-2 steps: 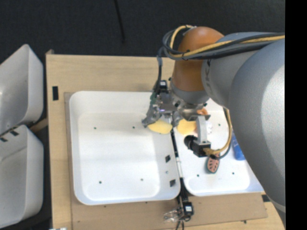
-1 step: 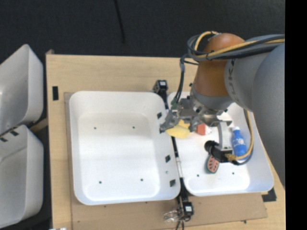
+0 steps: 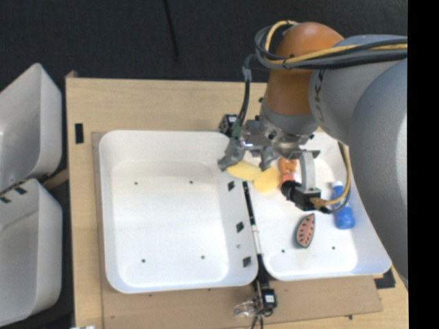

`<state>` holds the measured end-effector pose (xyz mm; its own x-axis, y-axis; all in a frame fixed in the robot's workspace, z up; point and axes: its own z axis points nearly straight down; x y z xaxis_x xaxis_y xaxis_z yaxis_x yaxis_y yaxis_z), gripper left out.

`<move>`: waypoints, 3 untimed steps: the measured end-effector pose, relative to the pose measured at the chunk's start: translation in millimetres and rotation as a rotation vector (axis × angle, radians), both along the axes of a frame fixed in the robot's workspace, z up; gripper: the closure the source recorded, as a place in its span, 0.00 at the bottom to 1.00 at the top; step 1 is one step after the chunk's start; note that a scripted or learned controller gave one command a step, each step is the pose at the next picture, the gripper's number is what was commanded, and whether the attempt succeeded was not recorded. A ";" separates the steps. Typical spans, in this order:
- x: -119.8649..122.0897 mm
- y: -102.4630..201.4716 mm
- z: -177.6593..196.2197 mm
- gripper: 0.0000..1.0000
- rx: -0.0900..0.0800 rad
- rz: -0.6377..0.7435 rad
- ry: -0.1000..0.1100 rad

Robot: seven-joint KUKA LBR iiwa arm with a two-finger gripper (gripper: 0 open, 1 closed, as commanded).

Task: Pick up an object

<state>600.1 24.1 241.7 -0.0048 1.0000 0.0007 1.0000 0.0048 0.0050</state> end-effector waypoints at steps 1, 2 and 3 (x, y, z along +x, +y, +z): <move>32.6 73.9 49.9 1.00 0.002 0.006 -0.002; 5.6 14.1 121.9 1.00 -0.001 -0.007 -0.005; 6.8 15.8 127.1 1.00 -0.005 0.003 0.001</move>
<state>607.0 39.9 368.7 -0.0075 1.0000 -0.0042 1.0000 0.0075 0.0044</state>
